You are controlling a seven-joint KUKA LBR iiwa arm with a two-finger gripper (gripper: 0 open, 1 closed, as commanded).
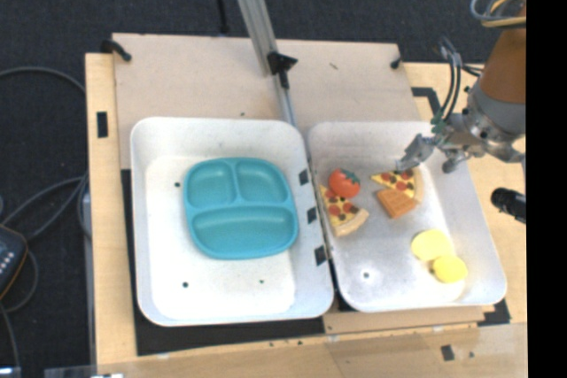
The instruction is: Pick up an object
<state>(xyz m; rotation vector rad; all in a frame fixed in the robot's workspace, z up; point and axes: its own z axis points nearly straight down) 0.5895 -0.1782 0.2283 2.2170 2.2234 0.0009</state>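
Here, in the camera view, you see the gripper (pixel 418 153) hanging over the right bin (pixel 474 217) near its far edge, just above a pizza slice (pixel 396 182); whether it is released or clenched you cannot tell. A tomato (pixel 344 183) and a second pizza slice (pixel 343 213) lie by that bin's left edge, two yellow discs (pixel 439 255) toward its near right corner. The left bin (pixel 159 142) carries a teal divided plate (pixel 239 207).

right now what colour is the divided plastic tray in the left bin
Teal blue divided plastic tray, clearest in the camera view.
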